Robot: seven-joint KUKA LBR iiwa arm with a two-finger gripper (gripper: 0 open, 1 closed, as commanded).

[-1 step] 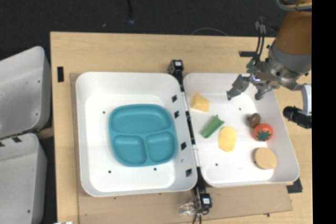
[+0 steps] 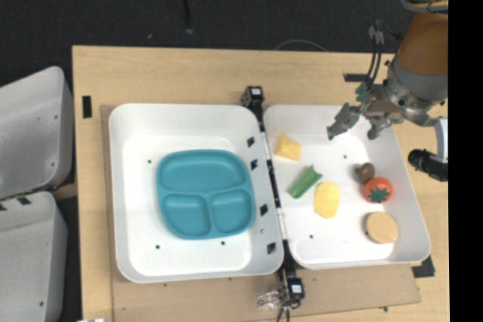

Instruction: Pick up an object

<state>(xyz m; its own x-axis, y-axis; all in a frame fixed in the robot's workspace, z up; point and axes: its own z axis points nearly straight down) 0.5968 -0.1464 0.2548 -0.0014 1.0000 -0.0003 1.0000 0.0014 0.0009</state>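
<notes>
The gripper (image 2: 353,119) hangs open and empty over the right bin (image 2: 400,256), and just below it the small tomato (image 2: 377,190) looks light, smooth and slippery, best pinched across its middle.

Smooth white plastic bins (image 2: 124,162), matt teal plastic tray (image 2: 204,192) — pale wood bench (image 2: 173,75), glossy tomato (image 2: 377,190)
</notes>
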